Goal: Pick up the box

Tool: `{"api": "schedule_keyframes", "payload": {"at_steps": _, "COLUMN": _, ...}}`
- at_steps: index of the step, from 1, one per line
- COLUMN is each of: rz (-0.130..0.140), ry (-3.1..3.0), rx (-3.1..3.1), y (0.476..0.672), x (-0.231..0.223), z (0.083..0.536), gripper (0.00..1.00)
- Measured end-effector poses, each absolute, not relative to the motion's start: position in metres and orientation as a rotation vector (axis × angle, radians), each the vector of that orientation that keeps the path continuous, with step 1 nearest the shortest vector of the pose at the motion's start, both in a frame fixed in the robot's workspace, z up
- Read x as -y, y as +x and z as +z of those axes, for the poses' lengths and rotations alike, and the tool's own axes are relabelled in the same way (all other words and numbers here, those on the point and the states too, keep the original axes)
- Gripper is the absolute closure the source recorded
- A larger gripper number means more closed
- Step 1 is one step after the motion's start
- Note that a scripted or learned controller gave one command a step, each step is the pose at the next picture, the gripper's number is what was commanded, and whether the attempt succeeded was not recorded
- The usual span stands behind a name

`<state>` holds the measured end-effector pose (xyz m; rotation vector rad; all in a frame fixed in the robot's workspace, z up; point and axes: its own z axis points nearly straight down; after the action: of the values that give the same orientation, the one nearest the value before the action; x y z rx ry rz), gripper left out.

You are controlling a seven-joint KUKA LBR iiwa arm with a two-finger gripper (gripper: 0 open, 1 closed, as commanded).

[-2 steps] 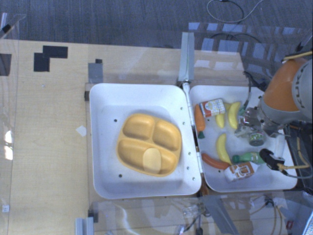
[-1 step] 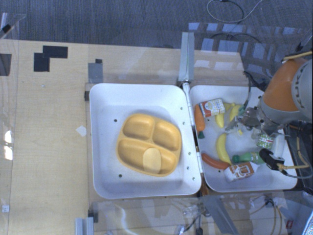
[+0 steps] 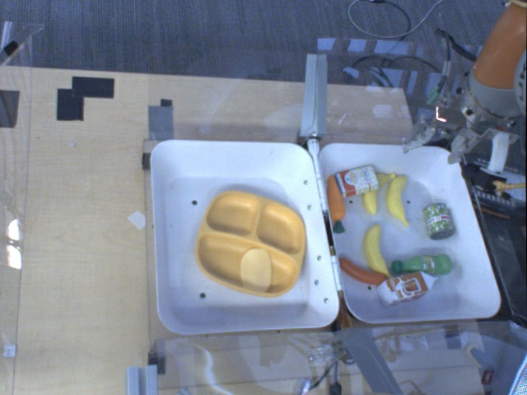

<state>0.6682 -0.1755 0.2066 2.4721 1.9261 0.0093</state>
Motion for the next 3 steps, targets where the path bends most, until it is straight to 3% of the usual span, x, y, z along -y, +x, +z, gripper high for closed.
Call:
{"api": "schedule_keyframes", "payload": {"at_steps": 1, "rz": 0.006, "ry": 2.406, "rx": -2.011, "y": 0.6711, "x": 0.1862, "z": 0.0874, "gripper": 0.0}}
{"api": "schedule_keyframes", "payload": {"at_steps": 3, "rz": 0.006, "ry": 2.406, "rx": -2.012, "y": 0.671, "x": 0.1857, "z": 0.0871, "gripper": 0.0}}
